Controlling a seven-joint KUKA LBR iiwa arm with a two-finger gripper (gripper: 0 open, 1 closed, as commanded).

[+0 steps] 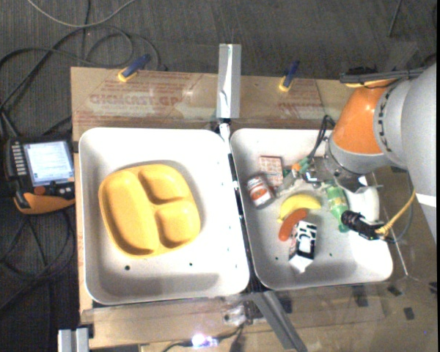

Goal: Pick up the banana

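We saw two white bins (95, 270) on a cardboard-covered bench (154, 97), with cables trailing over dark carpet (59, 20). The left bin held a yellow divided tray (151, 208). The banana (299, 204) lay in the right bin, beside the gripper (319, 169), whose jaw state we could not tell

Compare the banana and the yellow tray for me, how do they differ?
The banana is small and curved; the yellow tray is far larger, squarish, with three compartments. The banana lies in the right bin among other items, touching a red sausage-like piece; the tray sits alone in the left bin. Both are yellow.
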